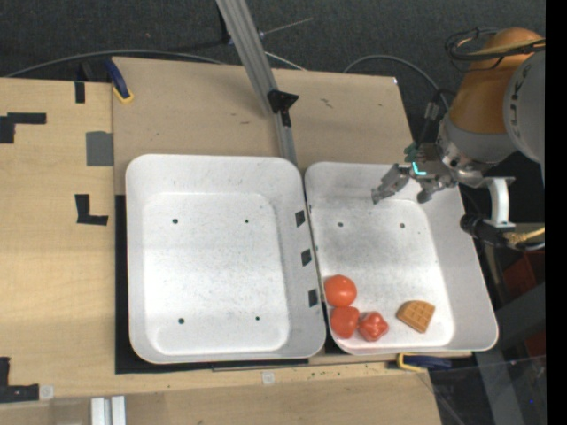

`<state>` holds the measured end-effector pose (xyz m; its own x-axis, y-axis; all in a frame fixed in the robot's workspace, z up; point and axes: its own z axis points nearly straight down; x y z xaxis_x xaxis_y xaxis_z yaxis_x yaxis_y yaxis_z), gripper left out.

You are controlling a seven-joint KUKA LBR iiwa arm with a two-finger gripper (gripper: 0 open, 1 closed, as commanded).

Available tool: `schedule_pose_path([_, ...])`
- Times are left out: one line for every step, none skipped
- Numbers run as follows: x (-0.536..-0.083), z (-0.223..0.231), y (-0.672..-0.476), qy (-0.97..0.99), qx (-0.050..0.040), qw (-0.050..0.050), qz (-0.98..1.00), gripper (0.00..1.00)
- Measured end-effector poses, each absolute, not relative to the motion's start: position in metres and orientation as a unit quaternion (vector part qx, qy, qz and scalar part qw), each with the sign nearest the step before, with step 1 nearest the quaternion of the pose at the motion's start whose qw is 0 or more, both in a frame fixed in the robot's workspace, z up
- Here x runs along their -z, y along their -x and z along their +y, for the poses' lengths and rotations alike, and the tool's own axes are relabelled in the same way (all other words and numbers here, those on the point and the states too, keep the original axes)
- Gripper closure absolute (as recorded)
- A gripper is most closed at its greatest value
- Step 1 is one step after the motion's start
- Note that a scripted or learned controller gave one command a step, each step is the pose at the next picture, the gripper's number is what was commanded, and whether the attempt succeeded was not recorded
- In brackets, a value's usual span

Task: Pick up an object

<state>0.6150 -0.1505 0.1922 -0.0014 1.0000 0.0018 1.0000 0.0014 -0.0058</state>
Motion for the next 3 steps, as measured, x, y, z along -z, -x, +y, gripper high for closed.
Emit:
schedule_pose_path([-0.195, -0.151, -0.616, 0.706, -0.0001, 0.001, -0.708, 0.0])
schedule_pose_path([-0.145, -0.142, -0.61, 0.707, -0.0022, 0.002, -0.708, 0.0])
schedule_pose_path([-0.09, -0.141, -0.608, 0.707, -0.0028, 0.002, -0.708, 0.0])
